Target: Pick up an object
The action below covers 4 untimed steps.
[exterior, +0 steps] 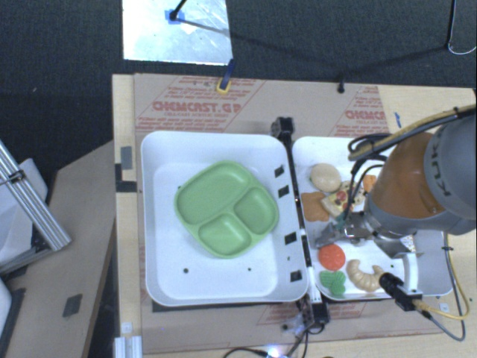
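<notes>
Grey arm with orange band (406, 181) reached in from the right, over the right white bin (432, 283). Two-finger gripper (333, 232) hung low among the toy food; whether it was spread or pinched could not be told. Round red tomato-like piece (332, 256) lay just below it, a tan croissant shape (364, 276) and green leafy piece (333, 282) nearby. Beige egg-shaped piece (325, 176) and brown flat piece (314, 207) lay above. Left white bin (160, 274) held a green three-compartment plate (226, 209).

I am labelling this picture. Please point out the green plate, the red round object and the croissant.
green plate (223, 200), camera view, on its large compartment.
red round object (332, 256), camera view, on its top.
croissant (363, 276), camera view, on its curved middle.
</notes>
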{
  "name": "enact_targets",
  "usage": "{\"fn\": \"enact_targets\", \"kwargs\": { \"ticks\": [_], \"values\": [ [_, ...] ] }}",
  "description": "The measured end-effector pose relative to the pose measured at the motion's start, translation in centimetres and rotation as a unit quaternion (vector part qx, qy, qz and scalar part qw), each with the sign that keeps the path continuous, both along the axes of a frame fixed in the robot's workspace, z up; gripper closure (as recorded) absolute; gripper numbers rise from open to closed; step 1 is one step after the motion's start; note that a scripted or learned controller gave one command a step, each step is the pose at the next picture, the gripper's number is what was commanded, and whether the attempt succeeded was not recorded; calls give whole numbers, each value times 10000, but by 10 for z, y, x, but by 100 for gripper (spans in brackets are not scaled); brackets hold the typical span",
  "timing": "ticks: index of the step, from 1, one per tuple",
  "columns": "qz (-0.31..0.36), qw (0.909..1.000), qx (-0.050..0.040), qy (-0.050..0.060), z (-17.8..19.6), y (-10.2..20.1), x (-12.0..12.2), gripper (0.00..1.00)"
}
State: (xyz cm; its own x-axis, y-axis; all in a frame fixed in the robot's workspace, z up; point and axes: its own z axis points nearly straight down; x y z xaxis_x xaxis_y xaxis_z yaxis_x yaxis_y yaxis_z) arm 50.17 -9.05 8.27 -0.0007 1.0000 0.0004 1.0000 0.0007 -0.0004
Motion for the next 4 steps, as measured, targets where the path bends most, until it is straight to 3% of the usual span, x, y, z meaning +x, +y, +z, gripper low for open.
{"fn": "enact_targets", "kwargs": {
  "ticks": [1,4],
  "values": [
    [-2,10000,-3,-16,12,-1,1,100],
    [21,10000,-7,-31,144,0,12,100]
  ]
}}
